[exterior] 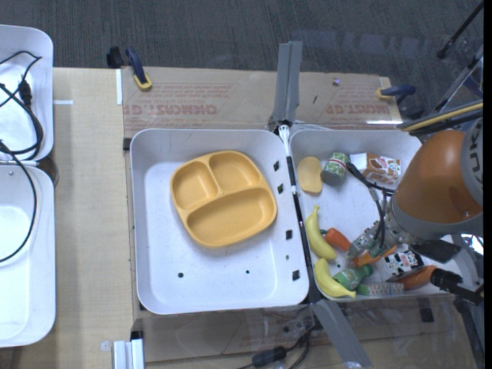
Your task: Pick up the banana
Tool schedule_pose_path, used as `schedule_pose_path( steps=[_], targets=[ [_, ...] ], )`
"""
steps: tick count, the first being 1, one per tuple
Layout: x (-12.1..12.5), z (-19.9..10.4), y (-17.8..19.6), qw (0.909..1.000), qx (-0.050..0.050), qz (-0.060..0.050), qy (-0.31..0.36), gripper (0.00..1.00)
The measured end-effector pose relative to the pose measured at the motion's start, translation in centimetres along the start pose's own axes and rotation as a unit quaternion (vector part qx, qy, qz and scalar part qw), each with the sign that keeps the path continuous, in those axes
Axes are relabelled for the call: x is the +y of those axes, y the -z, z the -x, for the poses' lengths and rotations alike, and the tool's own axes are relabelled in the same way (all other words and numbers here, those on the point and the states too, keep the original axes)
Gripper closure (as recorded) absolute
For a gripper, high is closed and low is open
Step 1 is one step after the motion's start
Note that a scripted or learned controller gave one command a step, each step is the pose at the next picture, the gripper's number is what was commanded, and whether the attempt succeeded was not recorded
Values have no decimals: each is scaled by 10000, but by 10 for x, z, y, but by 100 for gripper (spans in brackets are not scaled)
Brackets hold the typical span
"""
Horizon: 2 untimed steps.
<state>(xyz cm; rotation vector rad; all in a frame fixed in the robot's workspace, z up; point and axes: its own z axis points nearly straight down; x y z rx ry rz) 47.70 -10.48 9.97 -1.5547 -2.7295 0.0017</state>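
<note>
On the bench, two shallow white bins are sitting side by side. The left bin [154,229] is holding a yellow divided plate [223,198], which is lying flat near its middle with three compartments facing up. The right bin [307,141] is crowded with small items. The arm [442,183] is reaching in from the right, its orange band bulging over the right bin's far side and covering part of it. The gripper [370,242] is hanging low among the clutter at the bin's middle, just right of an orange carrot-like piece [336,239]; whether its claw is wide or narrow I cannot tell, since the wrist and the objects are hiding it. The banana [317,237] is lying along the right bin's left wall, curving from mid-bin toward the front, well clear of the claw. A second yellow curved fruit [332,281] is resting at the front left corner. A pale yellow chip-like piece [310,174] is sitting near the back, beside a small green can [334,167]. A printed packet [383,167] is lying by the back wall.
</note>
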Motion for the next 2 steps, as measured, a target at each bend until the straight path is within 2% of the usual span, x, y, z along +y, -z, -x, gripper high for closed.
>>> schedule_pose_path(
  steps=[1, 2],
  targets=[
    [0, 0, 0, 10000, 1, -1, 2, 0],
    [42, -69, 92, 9963, -4, 7, 860, 0]
  ],
)
